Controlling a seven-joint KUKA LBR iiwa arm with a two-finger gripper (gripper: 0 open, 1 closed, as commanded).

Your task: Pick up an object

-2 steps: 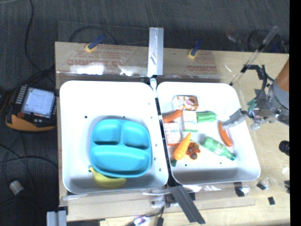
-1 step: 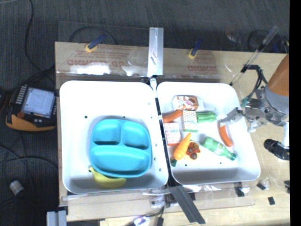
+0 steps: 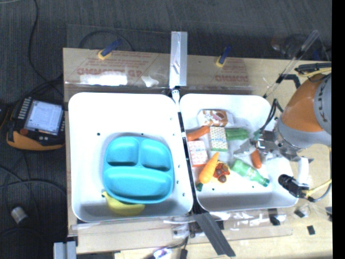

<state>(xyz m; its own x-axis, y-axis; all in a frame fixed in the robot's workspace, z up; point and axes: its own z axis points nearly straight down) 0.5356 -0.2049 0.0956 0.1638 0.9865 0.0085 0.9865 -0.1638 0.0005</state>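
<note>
Dark grey carpet is seen around a wooden bench (image 3: pixel 81 72) on which two shallow white bins are set side by side, presumably so that things can be carried from one to the other. A clear plastic sheet is clipped along the bench's far edge, and a small handheld screen device (image 3: pixel 38 120) has been left on the floor off the bench's left edge.

In the camera view, the left white bin (image 3: pixel 86 112) is occupied by a light blue plastic tray with three compartments (image 3: pixel 139 168), lying near the bin's near edge. A yellow banana-shaped toy (image 3: pixel 125 207) is tucked partly under the tray's near rim.

The right white bin (image 3: pixel 242 102) holds the heap from which something is to be picked: a long orange carrot toy (image 3: pixel 208 168), a green plastic bottle lying on its side (image 3: pixel 250 172), small printed packets (image 3: pixel 218 138) and other toy food, crowded toward the bin's left wall and middle. These pieces are touching or overlapping, which is judged likely to make a clean grasp harder.

The grey arm with its orange band (image 3: pixel 304 109) is reached in over the bin's right edge. The two-finger gripper (image 3: pixel 260 144) is lowered beside a small orange piece (image 3: pixel 255 158). Whether the claw is apart or together cannot be told.
</note>
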